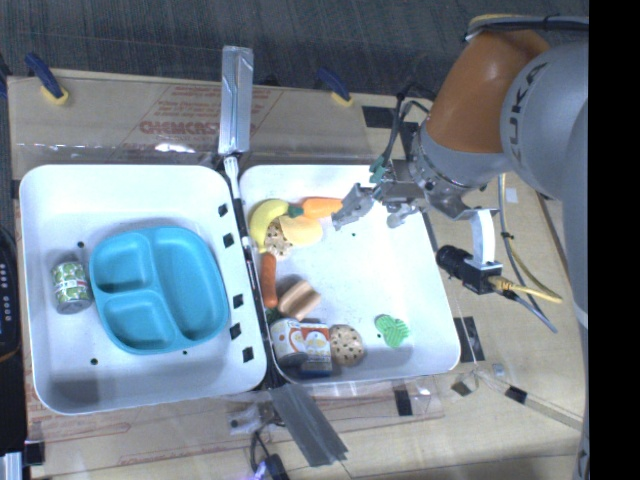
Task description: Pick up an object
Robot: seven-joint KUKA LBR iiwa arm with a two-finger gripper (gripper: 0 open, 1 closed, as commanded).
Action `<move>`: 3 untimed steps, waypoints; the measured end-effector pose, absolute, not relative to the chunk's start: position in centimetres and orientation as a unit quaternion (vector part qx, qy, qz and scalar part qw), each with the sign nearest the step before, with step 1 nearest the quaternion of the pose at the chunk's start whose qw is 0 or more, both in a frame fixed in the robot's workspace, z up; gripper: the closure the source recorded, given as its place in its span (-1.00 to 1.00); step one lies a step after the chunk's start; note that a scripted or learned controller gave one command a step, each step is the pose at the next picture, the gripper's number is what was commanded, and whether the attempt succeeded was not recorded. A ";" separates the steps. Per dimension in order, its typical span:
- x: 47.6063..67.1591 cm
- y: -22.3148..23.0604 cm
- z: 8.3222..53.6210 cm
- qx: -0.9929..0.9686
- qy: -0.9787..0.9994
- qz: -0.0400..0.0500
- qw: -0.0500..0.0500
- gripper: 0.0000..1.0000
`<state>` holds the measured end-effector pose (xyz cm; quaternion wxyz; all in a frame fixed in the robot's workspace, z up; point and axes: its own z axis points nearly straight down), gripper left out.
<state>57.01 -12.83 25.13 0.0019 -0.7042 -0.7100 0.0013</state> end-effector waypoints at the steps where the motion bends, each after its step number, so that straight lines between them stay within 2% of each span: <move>1: 65.3 -11.0 15.5 -0.693 -0.721 0.004 0.004 -1.00; 2: 63.2 -11.6 9.6 -0.725 -0.689 -0.001 -0.001 -1.00; 3: 63.3 -11.5 10.6 -0.723 -0.691 -0.001 -0.001 1.00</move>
